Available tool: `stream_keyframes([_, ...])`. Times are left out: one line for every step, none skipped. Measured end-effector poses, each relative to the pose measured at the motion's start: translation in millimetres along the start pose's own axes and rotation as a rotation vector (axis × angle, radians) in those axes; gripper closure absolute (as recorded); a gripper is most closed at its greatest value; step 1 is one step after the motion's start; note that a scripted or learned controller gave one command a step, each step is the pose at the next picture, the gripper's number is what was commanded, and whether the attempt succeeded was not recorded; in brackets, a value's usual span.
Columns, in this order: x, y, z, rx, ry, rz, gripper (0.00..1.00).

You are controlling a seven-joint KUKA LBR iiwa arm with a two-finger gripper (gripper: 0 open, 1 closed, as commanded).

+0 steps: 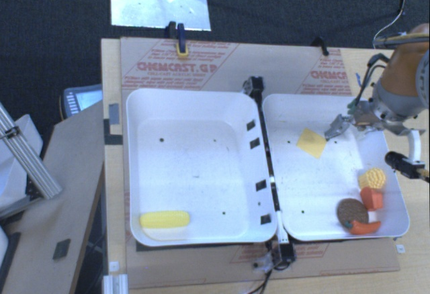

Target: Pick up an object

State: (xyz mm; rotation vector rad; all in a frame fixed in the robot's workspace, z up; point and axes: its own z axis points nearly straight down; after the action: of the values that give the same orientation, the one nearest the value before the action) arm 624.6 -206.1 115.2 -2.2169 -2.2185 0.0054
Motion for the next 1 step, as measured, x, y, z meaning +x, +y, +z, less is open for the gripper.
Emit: stream_keyframes([-0.4,27.2,-109.5,-0.021,-0.006,-0.006,0.0])
